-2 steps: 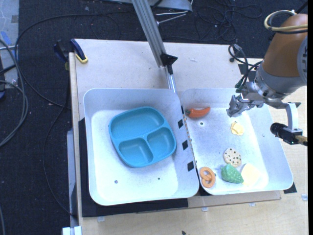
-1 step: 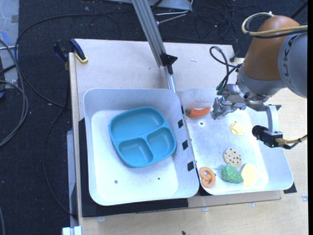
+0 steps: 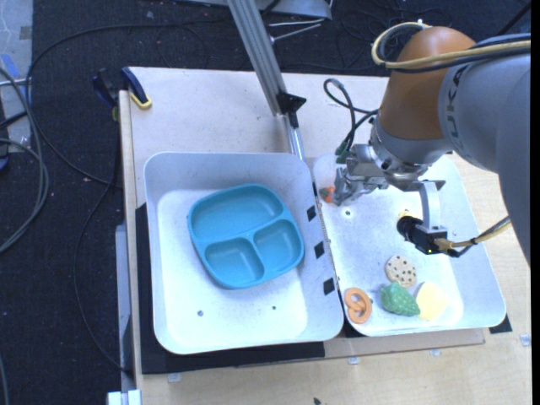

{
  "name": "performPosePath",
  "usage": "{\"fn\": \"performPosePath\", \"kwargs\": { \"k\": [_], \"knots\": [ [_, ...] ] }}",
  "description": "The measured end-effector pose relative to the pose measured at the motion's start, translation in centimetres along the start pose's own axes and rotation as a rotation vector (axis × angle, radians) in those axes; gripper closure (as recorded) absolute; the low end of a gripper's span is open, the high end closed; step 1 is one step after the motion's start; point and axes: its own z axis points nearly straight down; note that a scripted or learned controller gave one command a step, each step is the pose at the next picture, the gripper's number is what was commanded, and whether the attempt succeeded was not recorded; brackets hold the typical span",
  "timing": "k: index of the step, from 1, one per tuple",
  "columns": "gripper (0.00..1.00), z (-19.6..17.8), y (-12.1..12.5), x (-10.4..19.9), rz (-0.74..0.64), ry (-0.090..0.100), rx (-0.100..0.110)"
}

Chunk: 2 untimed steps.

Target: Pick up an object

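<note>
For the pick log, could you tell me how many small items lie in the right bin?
4, all near its front edge: a pretzel, a green piece, a yellow piece, and a cookie just behind them. The arm may hide others.

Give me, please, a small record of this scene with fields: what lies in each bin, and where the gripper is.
left bin: one blue divided tray
right bin: pretzel, green item, yellow item, cookie, all near its front edge
gripper: low over the right bin's back left corner, far from the items
orange object: small, beside the gripper, too unclear to name
held object: none visible
</note>
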Motion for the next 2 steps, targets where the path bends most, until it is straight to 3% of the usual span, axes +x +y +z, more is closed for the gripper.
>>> {"fn": "performPosePath", "kwargs": {
  "k": [1,2],
  "knots": [
    [1.00,0.4,0.3,5.5,0.000,0.000,-0.001],
    [1.00,-1.7,1.4,11.1,-0.001,0.001,-0.005]
  ]
}}
